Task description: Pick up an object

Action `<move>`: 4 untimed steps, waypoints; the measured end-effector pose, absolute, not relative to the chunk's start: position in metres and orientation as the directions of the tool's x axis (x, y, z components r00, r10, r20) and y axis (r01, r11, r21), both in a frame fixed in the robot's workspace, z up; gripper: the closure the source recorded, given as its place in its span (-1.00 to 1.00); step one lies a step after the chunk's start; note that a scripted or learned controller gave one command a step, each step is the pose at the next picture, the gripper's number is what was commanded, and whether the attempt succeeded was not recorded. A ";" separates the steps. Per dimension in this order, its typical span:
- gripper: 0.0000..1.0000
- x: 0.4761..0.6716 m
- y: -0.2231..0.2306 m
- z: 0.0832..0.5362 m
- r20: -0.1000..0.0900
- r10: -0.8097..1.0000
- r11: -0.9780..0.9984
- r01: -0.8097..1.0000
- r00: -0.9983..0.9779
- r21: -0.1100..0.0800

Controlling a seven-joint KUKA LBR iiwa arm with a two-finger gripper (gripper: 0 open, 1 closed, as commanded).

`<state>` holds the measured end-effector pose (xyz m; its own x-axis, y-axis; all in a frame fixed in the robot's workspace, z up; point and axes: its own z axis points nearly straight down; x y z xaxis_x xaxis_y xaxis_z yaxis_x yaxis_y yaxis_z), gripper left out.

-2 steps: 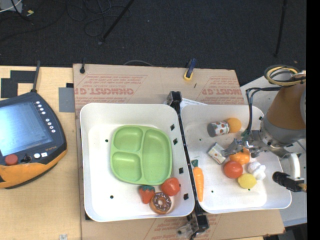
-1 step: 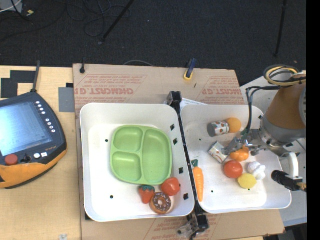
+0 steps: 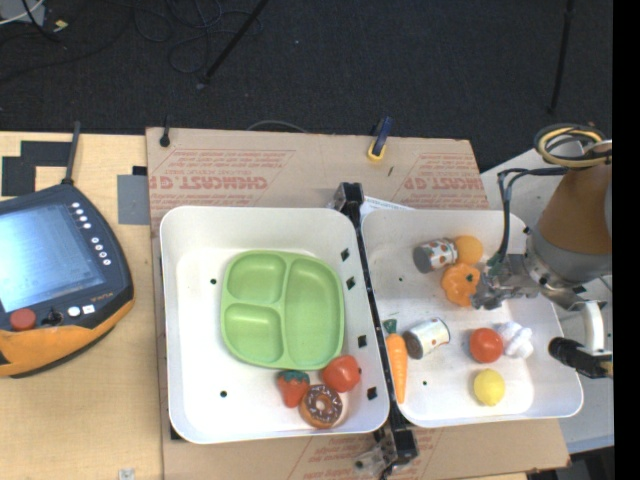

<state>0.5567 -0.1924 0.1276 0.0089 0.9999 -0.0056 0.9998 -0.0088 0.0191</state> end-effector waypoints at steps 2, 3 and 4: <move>1.00 0.568 -0.195 0.231 -0.001 1.000 0.000 1.000 0.000 0.003; 1.00 0.557 -0.148 0.234 0.003 1.000 0.003 1.000 -0.003 -0.003; 1.00 0.529 -0.098 0.222 0.004 1.000 0.003 1.000 -0.003 -0.006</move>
<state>0.5294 -0.0980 0.2216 -0.0026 1.0000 0.0036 1.0000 0.0026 -0.0065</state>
